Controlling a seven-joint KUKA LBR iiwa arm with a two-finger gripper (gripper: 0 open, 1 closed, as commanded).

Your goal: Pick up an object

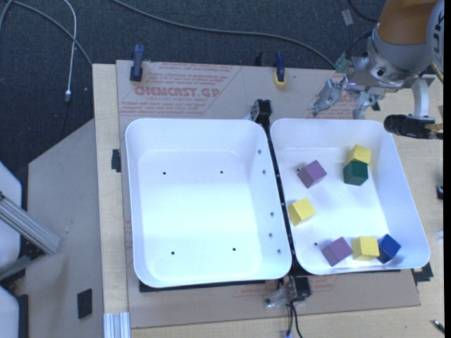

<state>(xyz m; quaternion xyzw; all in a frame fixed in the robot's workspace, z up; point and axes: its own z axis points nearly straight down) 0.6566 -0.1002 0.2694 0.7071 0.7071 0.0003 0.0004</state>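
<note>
My gripper [345, 101] hangs above the far rim of the right bin [402, 189], its two fingers spread open with nothing between them. In that bin lie several small cubes: a purple one [311, 173], a yellow one [361, 154] touching a dark green one [356, 172], another yellow one [301, 210] near the left wall, and along the near edge a purple cube [337, 251], a yellow cube [366, 247] and a blue cube [387, 248] in a row.
The left bin [141, 210] sits beside the right one, joined by black clamps at the far [262, 109] and near ends. Blue and yellow clamps [280, 70] hold the board at the back. Cables run across the dark floor.
</note>
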